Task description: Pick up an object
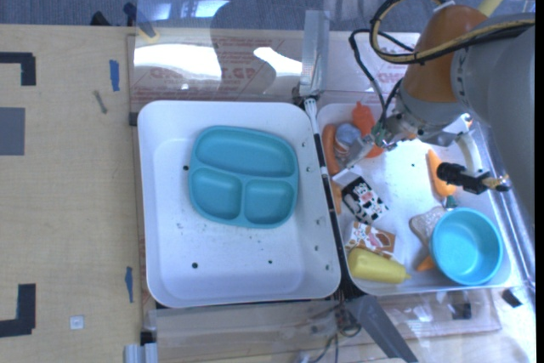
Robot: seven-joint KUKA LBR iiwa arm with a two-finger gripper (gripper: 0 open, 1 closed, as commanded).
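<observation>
- The claw [376, 140] hangs low over the back left part of the right bin [399, 174]. It sits at the end of the grey arm [501, 89], which reaches in from the right, with the orange band [442, 47] just above it.
- I cannot tell whether the claw is open or closed. Its tip is dark and blurred against the things under it, so I also cannot tell whether it has hold of anything.
- The tip points down and left toward a small grey-blue piece [347, 134] and is just beside it. Whether the two touch is unclear.
- An orange piece [342, 153] lies against the grey-blue piece, close to the bin's left wall. A red-orange piece [364, 113] lies just behind the claw.
- The other things to pick are all in the right bin, nearer the front:
  - a black-and-white spotted toy [365, 201] near the left wall
  - a patterned packet [374, 238] just in front of the toy
  - a yellow piece [376, 266] at the front edge
- A blue bowl [465, 246] stands upright in the front right corner. A tan piece [425, 225] touches its left side.
- An orange carrot [440, 174] lies behind the bowl, well to the right of the claw.
- The left bin [161, 208] holds a teal divided plate [244, 176], lying flat and well apart from the claw.
</observation>
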